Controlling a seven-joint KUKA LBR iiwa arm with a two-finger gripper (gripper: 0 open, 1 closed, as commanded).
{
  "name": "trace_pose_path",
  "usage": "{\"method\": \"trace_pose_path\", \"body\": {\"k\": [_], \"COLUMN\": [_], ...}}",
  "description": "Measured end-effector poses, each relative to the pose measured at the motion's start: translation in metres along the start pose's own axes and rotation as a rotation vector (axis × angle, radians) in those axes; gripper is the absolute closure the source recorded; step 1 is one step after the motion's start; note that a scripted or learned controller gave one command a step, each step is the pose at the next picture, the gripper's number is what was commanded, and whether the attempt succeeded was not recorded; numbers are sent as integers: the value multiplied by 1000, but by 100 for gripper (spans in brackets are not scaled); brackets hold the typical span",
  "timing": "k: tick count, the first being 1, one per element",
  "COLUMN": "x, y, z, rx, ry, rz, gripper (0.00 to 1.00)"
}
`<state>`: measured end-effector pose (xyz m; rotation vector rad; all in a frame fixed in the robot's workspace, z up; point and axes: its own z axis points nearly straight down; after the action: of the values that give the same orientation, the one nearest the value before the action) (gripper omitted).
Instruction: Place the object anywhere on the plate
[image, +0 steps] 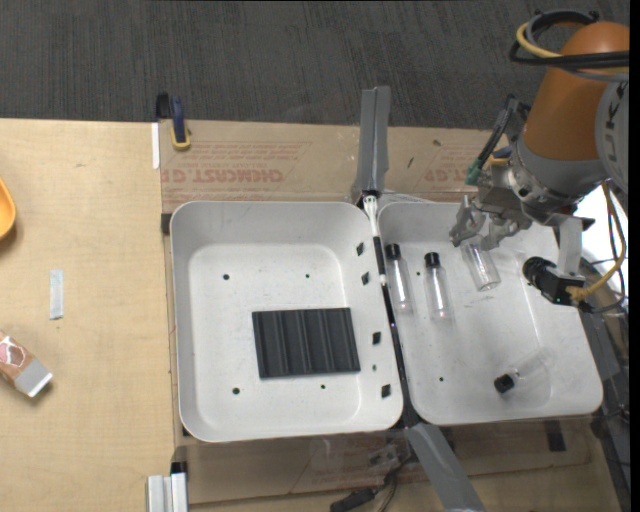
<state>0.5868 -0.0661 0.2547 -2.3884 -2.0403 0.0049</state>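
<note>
Here, in the camera view, we look down at a slant on a tan bench (90, 230) holding two shallow white bins side by side. The left bin (200, 400) has a dark ribbed plate (305, 342) lying flat near its middle. The right bin (570, 385) holds several clear tubes. Two tubes with black caps lie close together, nearly parallel, toward the bin's ten o'clock: the left tube (397, 278) just beside the wall shared by the bins, the second tube (436, 285) just to its right. Another clear tube (522, 375), black cap at its lower end, lies at about five o'clock in the same bin, well apart from the pair.

The arm (570, 110), grey with an orange band, reaches in from three o'clock and hangs over the top of the right bin. The gripper (483, 240) points downward at about twelve o'clock in that bin. A clear tube (482, 267) shows at its tip, tilted, seemingly raised above the bin floor, and we judge it pinched between the fingers.

On the bench at nine o'clock lie a small pale strip (56, 294) and, lower down, a wrapped block (22, 367) at the edge.
</note>
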Motion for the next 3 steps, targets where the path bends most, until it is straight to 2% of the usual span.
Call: {"method": "trace_pose_path", "body": {"k": [1,2,3], "x": [63,167,208], "y": [8,19,-29], "z": [-10,34,-14], "rx": [1,2,1], "ry": [-1,-2,-1], "rz": [287,315,131], "gripper": [100,100,100]}}
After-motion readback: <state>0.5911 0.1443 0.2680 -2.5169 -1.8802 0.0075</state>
